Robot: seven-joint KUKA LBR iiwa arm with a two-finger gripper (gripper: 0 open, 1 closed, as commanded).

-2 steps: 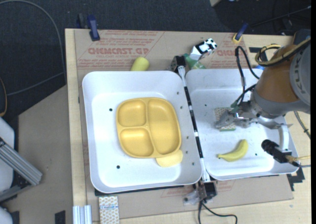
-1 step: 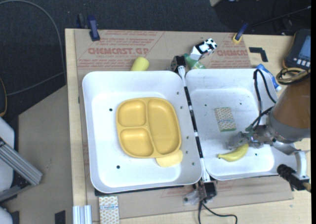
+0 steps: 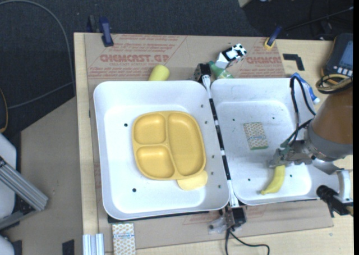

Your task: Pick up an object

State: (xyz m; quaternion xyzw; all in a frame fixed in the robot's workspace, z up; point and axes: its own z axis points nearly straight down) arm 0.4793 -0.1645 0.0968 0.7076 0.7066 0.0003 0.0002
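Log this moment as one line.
arm: over right bin | pincer: at banana top end | grasp: unconfirmed | left bin: yellow tray

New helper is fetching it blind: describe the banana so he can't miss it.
Go to the right-hand white bin, then to its near edge by the gripper. The banana lies there, small, curved and yellow. Its only neighbour in that bin is a flat patterned card.
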